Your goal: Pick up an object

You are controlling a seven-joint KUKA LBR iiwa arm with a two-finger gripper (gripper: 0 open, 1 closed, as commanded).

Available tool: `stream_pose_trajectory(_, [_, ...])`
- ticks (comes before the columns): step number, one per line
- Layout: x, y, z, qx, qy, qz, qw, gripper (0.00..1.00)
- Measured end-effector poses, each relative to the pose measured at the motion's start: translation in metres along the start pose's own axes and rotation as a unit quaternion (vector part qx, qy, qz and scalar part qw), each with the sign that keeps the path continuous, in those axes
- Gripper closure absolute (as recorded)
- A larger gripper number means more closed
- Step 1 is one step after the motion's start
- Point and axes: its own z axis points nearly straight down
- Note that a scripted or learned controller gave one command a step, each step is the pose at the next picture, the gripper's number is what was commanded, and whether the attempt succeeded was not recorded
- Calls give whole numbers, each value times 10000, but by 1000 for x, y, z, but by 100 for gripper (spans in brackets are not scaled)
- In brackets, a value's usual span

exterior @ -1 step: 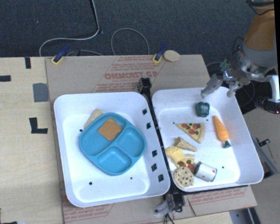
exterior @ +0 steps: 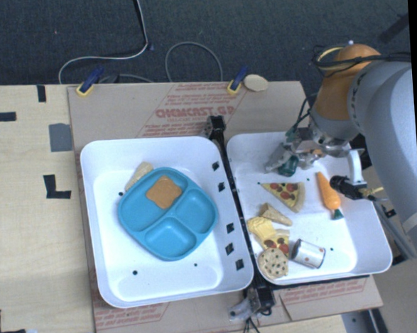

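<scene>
Hovering low in the right bin (exterior: 357,258), jaws (exterior: 288,162) w/ state I can't tell, sit just above pizza slice (exterior: 284,192); nothing lifted yet, pick prob. still ahead.

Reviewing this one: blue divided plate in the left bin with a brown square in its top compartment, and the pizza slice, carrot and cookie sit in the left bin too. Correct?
Not quite. The camera view shows the pizza slice, carrot and cookie in the right bin, not the left. The rest holds: the blue divided plate lies in the left bin with the brown square in its top compartment.
</scene>
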Motion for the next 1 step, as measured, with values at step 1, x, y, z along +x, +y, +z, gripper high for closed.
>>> stream_pose_trajectory(1, [-1,2,-17,-7,-4,-3,10000,100])
